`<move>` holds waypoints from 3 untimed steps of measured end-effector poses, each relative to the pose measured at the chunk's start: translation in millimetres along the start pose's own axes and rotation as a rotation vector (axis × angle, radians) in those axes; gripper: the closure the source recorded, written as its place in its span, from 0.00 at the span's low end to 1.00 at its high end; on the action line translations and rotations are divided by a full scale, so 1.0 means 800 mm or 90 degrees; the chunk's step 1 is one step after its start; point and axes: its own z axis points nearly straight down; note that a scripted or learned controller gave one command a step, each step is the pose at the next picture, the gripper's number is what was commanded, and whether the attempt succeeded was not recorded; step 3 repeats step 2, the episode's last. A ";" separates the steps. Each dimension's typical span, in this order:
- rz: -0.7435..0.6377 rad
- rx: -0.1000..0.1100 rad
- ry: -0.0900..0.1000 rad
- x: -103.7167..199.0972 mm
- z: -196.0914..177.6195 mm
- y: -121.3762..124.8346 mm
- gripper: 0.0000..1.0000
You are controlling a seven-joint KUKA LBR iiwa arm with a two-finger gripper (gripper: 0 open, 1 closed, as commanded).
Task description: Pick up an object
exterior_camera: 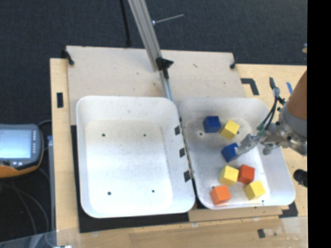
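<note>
The right bin [269,112] holds several small cubes. A blue cube [211,123] and a yellow cube [230,129] lie near its far side. A second blue cube [229,152] sits in the middle. Toward the front are a yellow cube [229,174], a red cube [246,173], an orange cube [221,194] and another yellow cube [255,189]. My gripper [243,145] reaches in from the right, low over the bin, with its tip right against the middle blue cube's right side. Whether that cube is gripped is unclear.
The left bin [129,156] lies beside the right one, their rims meeting at the middle. A slanted metal rail [147,30] rises behind the bins. A grey device with a screen [18,143] sits off the bench at left.
</note>
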 end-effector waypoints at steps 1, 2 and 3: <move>-0.003 0.000 0.001 0.062 -0.016 -0.029 0.00; 0.004 -0.001 -0.002 -0.006 -0.020 -0.030 0.00; 0.004 -0.001 -0.002 -0.006 -0.020 -0.030 0.00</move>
